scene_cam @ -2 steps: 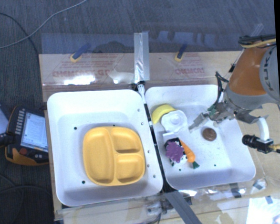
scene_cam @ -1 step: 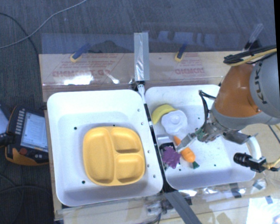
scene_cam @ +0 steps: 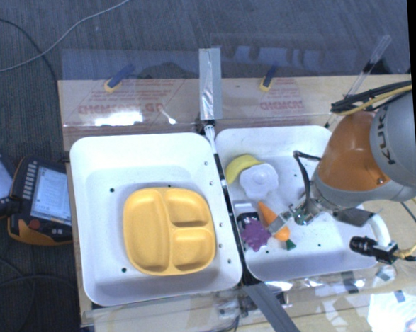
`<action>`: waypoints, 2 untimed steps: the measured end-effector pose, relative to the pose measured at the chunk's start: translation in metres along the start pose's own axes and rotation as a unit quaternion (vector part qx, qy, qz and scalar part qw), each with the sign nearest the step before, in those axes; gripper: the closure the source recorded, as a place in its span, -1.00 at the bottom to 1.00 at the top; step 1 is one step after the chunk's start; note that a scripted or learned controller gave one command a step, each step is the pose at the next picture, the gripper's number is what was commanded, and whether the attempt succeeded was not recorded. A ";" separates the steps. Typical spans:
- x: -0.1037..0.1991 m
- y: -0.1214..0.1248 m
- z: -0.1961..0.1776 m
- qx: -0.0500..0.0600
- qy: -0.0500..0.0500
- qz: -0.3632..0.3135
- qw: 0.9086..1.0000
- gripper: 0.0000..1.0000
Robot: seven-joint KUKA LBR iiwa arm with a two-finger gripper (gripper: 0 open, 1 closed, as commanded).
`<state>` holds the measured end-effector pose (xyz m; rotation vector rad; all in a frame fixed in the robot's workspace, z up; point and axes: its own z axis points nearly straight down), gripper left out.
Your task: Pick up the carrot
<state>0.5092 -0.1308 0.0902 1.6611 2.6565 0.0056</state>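
Purple toy (scene_cam: pixel 254 234) and white cup (scene_cam: pixel 259 179) flank the carrot (scene_cam: pixel 274 222), which runs diagonally, greens lower right. Gripper (scene_cam: pixel 295 217) touches it; jaw state unclear.

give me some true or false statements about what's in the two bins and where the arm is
1. The yellow plate lies in the left bin. True.
2. The carrot lies on the plate. False: it lies in the right bin, beside the purple toy.
3. The gripper is over the right bin, close to the carrot. True.
4. The plate has one compartment. False: it is divided into three.
5. A white cup sits beside a yellow toy. True.
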 end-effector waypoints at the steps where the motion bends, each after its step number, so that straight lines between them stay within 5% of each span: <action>1: 0.000 0.003 -0.010 -0.004 0.000 0.000 1.000 1.00; 2: 0.032 0.048 -0.092 0.006 0.002 0.180 0.984 1.00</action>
